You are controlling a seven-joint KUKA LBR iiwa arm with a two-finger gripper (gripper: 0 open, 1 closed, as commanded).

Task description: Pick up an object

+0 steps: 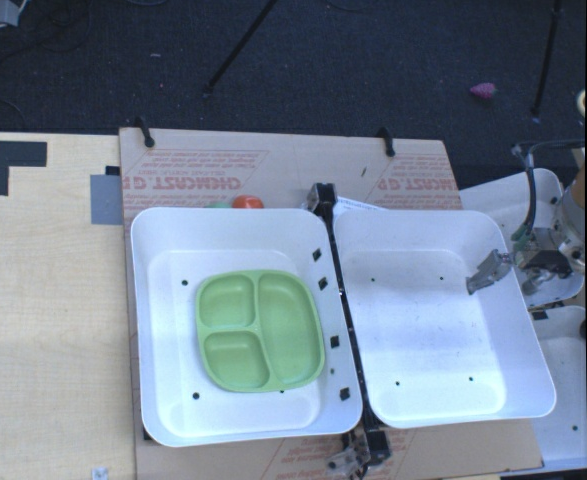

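The pick-up is not yet done: the green divided plate is lying untouched in the left bin, while the gripper, jaws apparently spread and pinching nothing, is hovering at the right bin's right edge.

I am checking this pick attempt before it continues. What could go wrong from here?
1. The gripper sits at the right white bin's far edge, while the green divided plastic plate lies in the left white bin; the arm must cross the divider.
2. The plate is flat and shallow, so fingers may slip off its rim.
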